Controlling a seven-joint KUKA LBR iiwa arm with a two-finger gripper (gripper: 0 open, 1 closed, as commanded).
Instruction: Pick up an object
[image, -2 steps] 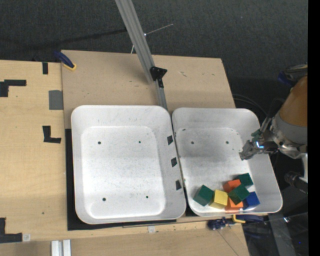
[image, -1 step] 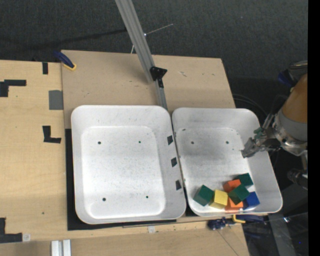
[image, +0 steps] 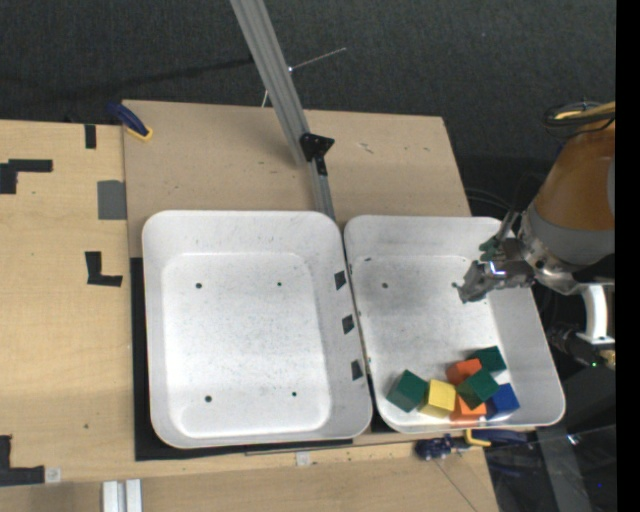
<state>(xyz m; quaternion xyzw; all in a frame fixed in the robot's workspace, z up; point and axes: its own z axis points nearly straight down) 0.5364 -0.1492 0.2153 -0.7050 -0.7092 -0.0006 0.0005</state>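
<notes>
Several small blocks lie clustered in the near corner of the right bin (image: 420, 290): a green block (image: 407, 390), a yellow block (image: 439, 397), an orange block (image: 466, 386), a darker green block (image: 487, 371) and a blue block (image: 503, 400). My gripper (image: 474, 287) hangs over the right side of that bin, some way behind the blocks and apart from them. Nothing shows between its fingers.
The left bin (image: 245, 320) sits beside the right one. A slanted metal pole (image: 283, 85) runs from the top down to the gap between the bins. The wooden bench (image: 60, 300) extends left. Blue and yellow clips (image: 450, 444) sit at the right bin's near edge.
</notes>
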